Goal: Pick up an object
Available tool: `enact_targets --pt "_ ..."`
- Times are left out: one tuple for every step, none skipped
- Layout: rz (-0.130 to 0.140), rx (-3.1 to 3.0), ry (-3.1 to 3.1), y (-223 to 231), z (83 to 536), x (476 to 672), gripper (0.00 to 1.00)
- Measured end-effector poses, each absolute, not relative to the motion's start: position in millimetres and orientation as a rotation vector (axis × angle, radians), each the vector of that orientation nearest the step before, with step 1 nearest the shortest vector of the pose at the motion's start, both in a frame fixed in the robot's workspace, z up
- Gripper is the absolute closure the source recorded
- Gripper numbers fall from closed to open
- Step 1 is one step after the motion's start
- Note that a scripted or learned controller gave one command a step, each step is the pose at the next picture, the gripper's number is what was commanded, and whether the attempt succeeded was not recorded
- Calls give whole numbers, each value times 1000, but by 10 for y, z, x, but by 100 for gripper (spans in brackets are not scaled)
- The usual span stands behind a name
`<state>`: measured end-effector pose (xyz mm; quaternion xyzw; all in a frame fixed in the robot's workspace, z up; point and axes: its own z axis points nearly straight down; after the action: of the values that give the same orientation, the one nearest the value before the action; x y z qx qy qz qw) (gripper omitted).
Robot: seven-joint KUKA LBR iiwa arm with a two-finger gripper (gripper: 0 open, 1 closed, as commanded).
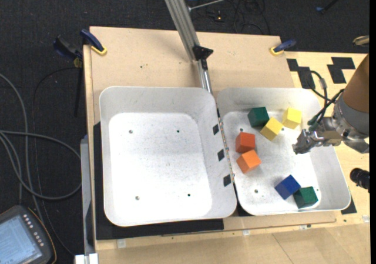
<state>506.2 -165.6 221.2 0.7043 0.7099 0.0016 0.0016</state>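
Right bin point(332, 166), contents: seven blocks. Gripper point(301, 145) hovering over bare floor, between yellow block point(292, 117) and blue block point(287, 187); apparently nothing held, finger spacing too blurred to tell. Step: approach, nothing picked. Next: centring over one block, then descent.

bench top point(153, 60): pale wood fibreboard, matt, finely flecked
bins point(114, 110): white plastic, smooth, speckled with dark scuffs
blocks point(246, 141): painted, matt, solid colours
slanted pole point(176, 7): bare metal, dull sheen
floor point(41, 51): black carpet, rough
clamps point(94, 42): blue and yellow plastic grips
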Motion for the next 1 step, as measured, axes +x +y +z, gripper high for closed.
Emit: enact_targets --pt "4 2212 2231 -1092 2251 5077 100"
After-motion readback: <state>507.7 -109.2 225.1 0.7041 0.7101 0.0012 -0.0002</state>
